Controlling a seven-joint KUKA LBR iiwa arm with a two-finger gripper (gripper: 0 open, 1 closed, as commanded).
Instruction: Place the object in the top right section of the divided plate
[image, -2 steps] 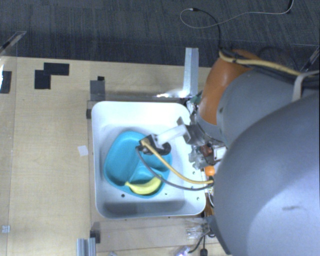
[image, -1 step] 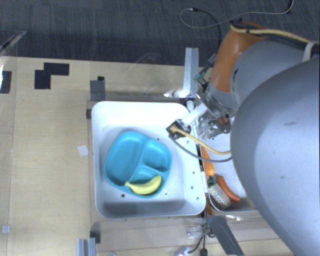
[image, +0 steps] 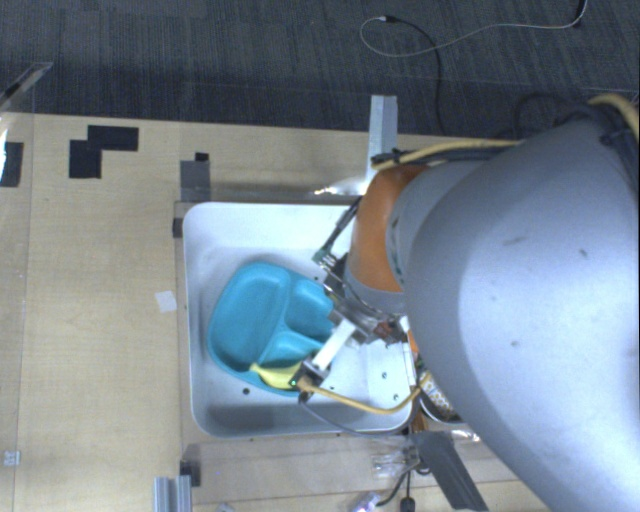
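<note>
A blue divided plate (image: 258, 315) lies in the left bin (image: 205, 250), filling most of its middle. A small yellow object (image: 264, 375) rests at the plate's near rim, partly over its lower section. My gripper (image: 340, 288) hangs over the plate's right edge, under the orange band of the wrist (image: 375, 240). The arm's bulk hides the gripper's tips and whatever lies beneath them. The plate's upper sections show nothing but blue.
The big grey arm (image: 520, 300) covers the whole right side and the right bin. The bin's metal corner posts (image: 383, 120) stand at the back. Black markers (image: 100, 148) sit on the wooden bench to the left.
</note>
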